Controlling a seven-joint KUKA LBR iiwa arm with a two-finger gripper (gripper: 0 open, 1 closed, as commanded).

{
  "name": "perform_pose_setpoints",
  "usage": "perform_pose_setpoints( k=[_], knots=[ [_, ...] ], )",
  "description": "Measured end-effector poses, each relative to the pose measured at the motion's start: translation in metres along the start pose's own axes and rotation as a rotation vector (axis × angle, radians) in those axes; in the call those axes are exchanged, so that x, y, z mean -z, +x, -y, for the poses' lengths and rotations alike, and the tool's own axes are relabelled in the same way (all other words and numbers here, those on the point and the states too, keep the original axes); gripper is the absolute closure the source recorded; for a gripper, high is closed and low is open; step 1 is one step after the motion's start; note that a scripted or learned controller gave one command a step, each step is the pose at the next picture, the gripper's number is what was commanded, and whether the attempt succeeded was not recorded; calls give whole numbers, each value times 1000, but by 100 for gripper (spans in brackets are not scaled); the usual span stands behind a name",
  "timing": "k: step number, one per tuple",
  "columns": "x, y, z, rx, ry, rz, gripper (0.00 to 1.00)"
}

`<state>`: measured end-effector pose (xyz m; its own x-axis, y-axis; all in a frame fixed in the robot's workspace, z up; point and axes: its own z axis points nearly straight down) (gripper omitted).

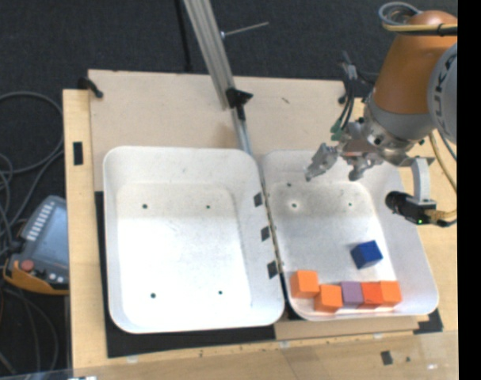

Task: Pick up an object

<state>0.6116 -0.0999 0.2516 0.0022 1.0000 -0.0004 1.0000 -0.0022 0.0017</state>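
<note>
Claw (336, 165): fingers spread, gripping nothing, over right bin's (299, 190) far end.
Blue cube (367, 253): loose on bin floor, nearer & right of claw, well apart.
Near rim: orange/purple blocks (347, 293) in row.

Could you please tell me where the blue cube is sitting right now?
The blue cube lies in the right bin, toward its near right side, just above the row of orange and purple cubes.

Below my tool (336, 167) the right bin's (406, 236) floor lies open; the blue cube (367, 253) and the near-wall row of cubes (348, 292) crowd its front.
</note>
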Motion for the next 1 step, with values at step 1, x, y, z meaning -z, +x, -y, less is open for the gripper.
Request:
perform_pose_setpoints(
  k=[1],
  knots=[
    [-87, -56, 27, -3, 10, 2, 0]
  ],
)
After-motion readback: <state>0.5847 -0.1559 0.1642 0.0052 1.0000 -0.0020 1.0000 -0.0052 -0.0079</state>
